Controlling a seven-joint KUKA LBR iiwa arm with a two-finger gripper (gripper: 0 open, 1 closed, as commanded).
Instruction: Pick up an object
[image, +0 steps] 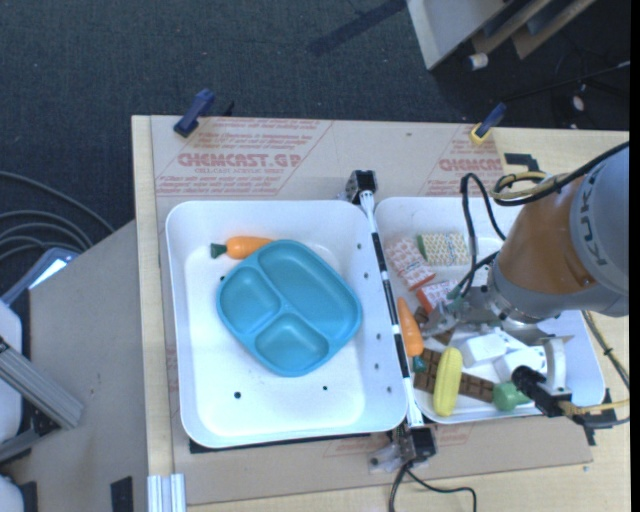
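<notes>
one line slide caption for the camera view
Robot arm reaches into the right bin of toy food; blue plate and carrot in the left bin.

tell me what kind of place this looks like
Probably a robotics lab test bench: two white bins clamped to a board, a blue divided plate and toy food inside, and loose cables on the carpet.

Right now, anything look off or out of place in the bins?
Nothing spilled or broken. The blue plate sits askew in the left bin, with a toy carrot tucked against its upper edge. The right bin is a jumble: a second carrot against the divider wall, a yellow piece lying across a chocolate bar.
</notes>
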